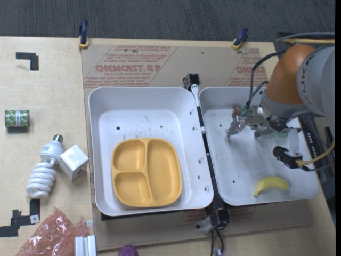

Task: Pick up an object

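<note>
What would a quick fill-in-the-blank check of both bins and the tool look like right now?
1. The yellow divided plate lies in the ____ bin.
2. The banana lies in the right bin, near its ____ edge.
3. The plate has ____ compartments.
4. The tool hangs over the ____ bin.

Missing words: left; front; three; right

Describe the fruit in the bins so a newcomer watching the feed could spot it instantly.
Look at the right-hand white bin, the one under the grey arm. Near its front edge lies a small yellow banana, apart from the pincer. It is curved, unlike the flat yellow divided plate next door.
</note>
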Action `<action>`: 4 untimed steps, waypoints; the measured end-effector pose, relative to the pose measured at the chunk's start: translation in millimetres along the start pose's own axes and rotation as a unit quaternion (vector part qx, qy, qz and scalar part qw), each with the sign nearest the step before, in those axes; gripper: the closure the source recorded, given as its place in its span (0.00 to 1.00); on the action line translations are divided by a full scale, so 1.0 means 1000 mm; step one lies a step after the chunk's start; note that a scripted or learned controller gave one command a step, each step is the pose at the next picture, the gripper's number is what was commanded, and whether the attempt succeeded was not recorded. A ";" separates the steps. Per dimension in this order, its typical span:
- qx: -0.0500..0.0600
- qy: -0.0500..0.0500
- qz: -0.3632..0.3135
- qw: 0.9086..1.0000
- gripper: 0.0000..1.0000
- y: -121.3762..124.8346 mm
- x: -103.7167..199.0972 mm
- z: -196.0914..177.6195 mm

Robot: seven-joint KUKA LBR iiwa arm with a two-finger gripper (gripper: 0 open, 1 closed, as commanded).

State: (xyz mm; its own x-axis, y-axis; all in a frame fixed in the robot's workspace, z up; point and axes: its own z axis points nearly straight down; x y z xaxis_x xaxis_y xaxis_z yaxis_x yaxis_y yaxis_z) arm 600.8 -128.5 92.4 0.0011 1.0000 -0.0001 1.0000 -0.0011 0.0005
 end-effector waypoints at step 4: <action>0.000 0.000 0.001 1.000 1.00 -0.040 0.031 -0.010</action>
State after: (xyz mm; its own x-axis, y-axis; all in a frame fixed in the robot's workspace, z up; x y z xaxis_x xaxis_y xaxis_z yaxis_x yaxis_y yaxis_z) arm 561.2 -97.5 102.5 0.0039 1.0000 -0.0004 1.0000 -0.0039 0.0014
